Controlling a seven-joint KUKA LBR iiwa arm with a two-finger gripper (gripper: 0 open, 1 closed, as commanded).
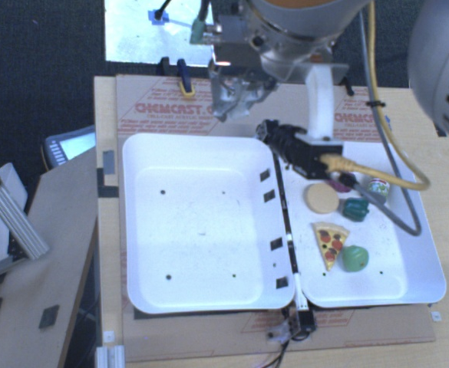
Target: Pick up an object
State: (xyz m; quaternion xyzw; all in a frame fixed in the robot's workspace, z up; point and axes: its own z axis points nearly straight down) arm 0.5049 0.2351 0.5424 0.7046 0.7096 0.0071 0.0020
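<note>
White plastic made up the two shallow bins, which sat side by side on a sheet of cardboard (170,107) printed with red letters. The left bin (201,159) and the right bin (408,278) met along a dark seam with small black clips (276,244).

All the loose things lay in the right bin, towards its left and middle. A tan round disc (321,198) lay nearest the far side, with a teal block (354,208) just beside it on the right. Nearer the camera lay a toy pizza slice (330,244), and a green ball (354,258) sat touching or almost touching its right edge. A small pale speckled ball (378,186) lay further right, beside a yellow cable (385,179) that curved across the bin.

The grey arm reached in from the far right, its orange band at the top of the view. The gripper (236,102) hung over the cardboard just beyond the far edge of the left bin, well apart from the toys. It was blurred and partly lost in shine, so I could not tell whether it was spread or pressed together. A black bracket (297,150) stuck out over the far end of the seam. A blue and yellow clamp (184,79) gripped the cardboard's far edge.
</note>
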